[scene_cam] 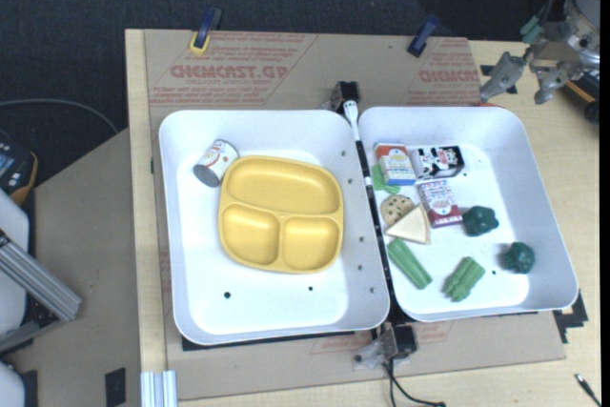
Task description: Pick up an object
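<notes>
Objects: small toy foods clustered in the right bin (pixel 548 205), among them a green broccoli (pixel 479 221), a cheese wedge (pixel 411 226) and a red carton (pixel 439 202).
Gripper (pixel 522 81): just beyond the right bin's far right corner, fingers spread apart, nothing between them.
Yellow tray (pixel 281 213): left of the right bin, in the left bin (pixel 181 205).
Can (pixel 215 161): at the tray's far left corner.

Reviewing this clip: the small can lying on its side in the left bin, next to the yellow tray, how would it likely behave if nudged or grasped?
The can lies on its round side, so a nudge would probably roll it. It touches the yellow tray, which may stop it that way. It looks small and rigid, likely light; its curved wall could slip between the fingers of the gripper.
</notes>
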### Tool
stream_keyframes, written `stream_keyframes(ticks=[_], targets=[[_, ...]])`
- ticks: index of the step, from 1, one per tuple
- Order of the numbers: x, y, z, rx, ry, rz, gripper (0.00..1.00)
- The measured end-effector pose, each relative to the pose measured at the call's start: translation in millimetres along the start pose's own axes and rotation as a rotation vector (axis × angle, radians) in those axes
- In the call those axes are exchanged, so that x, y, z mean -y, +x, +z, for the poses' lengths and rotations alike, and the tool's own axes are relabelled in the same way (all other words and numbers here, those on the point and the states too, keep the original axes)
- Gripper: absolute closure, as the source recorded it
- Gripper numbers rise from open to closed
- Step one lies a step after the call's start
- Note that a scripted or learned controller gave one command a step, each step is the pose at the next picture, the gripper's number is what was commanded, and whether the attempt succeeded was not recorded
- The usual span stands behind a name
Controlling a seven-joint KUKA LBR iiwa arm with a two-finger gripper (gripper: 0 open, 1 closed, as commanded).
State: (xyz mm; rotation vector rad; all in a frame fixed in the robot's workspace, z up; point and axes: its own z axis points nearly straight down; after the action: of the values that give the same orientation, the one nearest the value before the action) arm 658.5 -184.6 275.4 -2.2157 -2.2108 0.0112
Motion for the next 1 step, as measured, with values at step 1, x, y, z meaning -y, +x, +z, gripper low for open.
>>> stream_keyframes(ticks=[1], targets=[[-1.9, 0.4, -7.5, 0.003, -0.012, -0.002, 0.0]])
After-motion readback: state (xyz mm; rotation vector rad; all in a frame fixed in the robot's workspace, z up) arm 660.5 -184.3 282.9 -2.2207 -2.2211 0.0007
